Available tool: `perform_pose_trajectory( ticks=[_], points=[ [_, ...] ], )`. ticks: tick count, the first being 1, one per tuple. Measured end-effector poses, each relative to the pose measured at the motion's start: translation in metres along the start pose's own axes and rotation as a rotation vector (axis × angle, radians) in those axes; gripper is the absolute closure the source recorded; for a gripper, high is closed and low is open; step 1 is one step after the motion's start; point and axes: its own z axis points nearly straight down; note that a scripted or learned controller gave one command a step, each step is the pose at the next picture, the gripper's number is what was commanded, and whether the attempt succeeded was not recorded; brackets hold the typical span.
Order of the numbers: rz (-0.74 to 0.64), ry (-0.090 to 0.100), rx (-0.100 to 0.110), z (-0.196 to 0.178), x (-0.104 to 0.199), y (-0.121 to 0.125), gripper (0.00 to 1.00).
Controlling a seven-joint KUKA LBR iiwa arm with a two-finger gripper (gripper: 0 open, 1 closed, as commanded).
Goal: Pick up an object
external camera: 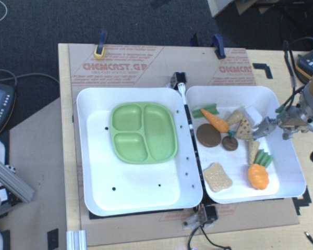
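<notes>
While the left bin (94, 155) holds a green divided plate (144, 132), the right bin (289, 160) holds the toy food. Gripper (264, 129), whether spread or closed unclear, hangs beside a cracker wedge (244, 129); nothing looks lifted, so grasp and lift remain.

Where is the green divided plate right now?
The green divided plate lies flat in the left bin, toward its upper middle, apart from the toy food in the right bin.
</notes>
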Motion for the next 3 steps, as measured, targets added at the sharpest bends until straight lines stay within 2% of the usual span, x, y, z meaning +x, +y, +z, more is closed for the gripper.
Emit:
perform_pose_trajectory(
  ticks=[1, 3],
  points=[
    [-0.003, -0.003, -0.012, -0.006, 0.000, 0.003, 0.00],
    [-0.003, -0.002, -0.010, 0.120, -0.002, 0.004, 0.00]
  ],
)
